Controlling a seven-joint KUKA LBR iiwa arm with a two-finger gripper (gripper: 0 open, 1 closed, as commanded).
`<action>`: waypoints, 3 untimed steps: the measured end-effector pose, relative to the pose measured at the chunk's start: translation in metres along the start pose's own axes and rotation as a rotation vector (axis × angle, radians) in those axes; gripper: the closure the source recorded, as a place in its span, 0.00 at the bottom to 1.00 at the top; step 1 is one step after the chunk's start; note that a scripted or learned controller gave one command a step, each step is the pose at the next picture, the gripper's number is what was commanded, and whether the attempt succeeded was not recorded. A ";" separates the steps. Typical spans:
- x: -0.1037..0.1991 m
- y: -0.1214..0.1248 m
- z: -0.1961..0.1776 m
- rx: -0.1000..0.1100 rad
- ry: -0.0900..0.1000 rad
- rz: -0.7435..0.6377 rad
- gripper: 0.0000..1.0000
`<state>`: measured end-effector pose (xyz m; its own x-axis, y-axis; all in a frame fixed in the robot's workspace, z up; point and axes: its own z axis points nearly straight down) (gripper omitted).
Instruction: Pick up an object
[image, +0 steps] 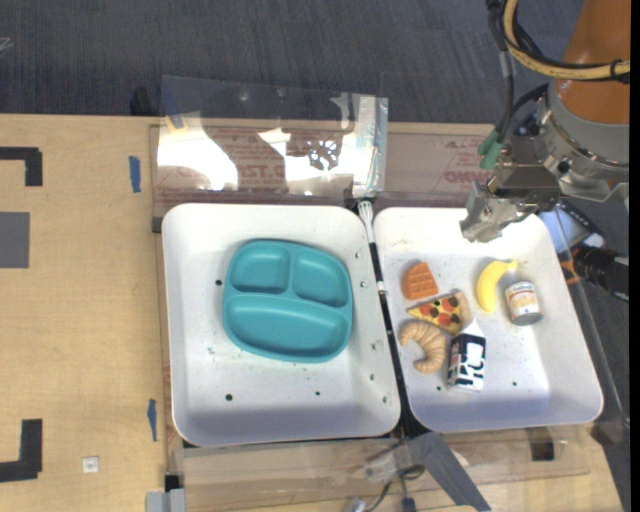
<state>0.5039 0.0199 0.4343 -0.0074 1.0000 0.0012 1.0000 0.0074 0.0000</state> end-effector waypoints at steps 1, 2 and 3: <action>-0.110 -0.025 -0.002 0.000 -0.003 0.011 1.00; -0.204 -0.026 -0.001 -0.003 -0.004 0.011 1.00; -0.245 -0.026 -0.001 -0.003 -0.004 0.009 1.00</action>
<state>0.4798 -0.2250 0.4351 0.0013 1.0000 -0.0033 1.0000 -0.0013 0.0028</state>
